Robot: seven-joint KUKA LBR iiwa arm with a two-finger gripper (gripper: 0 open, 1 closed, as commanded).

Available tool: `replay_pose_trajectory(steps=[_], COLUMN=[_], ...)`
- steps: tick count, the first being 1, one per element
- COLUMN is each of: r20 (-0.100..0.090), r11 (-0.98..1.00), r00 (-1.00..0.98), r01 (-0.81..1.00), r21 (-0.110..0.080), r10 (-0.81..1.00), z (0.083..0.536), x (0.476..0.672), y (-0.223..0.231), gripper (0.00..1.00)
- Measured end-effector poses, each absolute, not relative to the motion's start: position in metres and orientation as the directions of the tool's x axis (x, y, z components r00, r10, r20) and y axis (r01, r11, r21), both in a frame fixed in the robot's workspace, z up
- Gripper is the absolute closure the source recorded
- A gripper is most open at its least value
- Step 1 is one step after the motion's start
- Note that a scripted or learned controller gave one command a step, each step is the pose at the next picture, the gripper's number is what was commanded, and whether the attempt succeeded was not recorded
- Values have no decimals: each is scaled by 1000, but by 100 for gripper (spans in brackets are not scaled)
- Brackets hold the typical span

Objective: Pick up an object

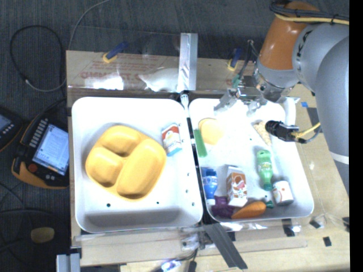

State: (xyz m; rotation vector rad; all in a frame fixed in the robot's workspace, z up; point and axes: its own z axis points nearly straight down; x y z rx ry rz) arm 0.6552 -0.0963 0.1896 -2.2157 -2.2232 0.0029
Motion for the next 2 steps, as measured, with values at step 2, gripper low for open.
replay_pose_trajectory(steps=[2], r20=[0], r11=[-102], r00=[102], r01=[995], r21=[-3], r10=[995], z=[238], x=[643], y=[-165], gripper=[0])
